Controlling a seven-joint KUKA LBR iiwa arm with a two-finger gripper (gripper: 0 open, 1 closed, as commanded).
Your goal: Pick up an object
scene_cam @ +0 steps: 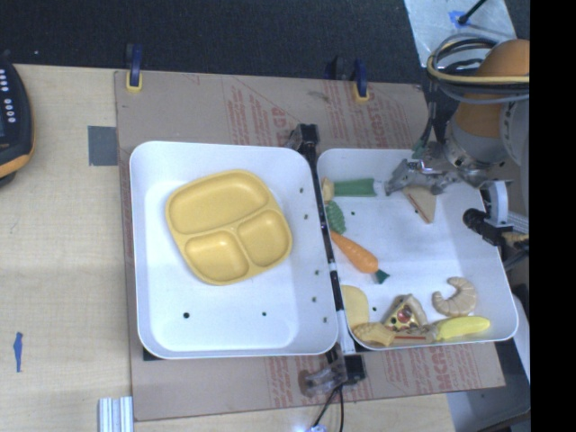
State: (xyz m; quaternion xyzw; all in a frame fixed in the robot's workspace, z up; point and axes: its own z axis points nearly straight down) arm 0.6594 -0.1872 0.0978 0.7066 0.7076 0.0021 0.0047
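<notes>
My gripper [419,182] is down in the far part of the right bin [490,268], and it looks open, with its fingers spread. A tan wedge-shaped piece [422,206] lies right under it, its tip poking out toward the near side; I cannot tell whether the fingers touch it. Other toy foods lie in the same bin: a green stick with a cream end [348,187], a green ridged piece [335,216], an orange carrot [354,253], a tan croissant [456,295], a pizza slice [407,314] and a yellow banana [463,328].
The left bin [162,313] holds a yellow divided plate [229,225]. A pale yellow piece [355,302] sits by the divider in the right bin's near left corner. A dark device [11,115] lies at the bench's far left edge.
</notes>
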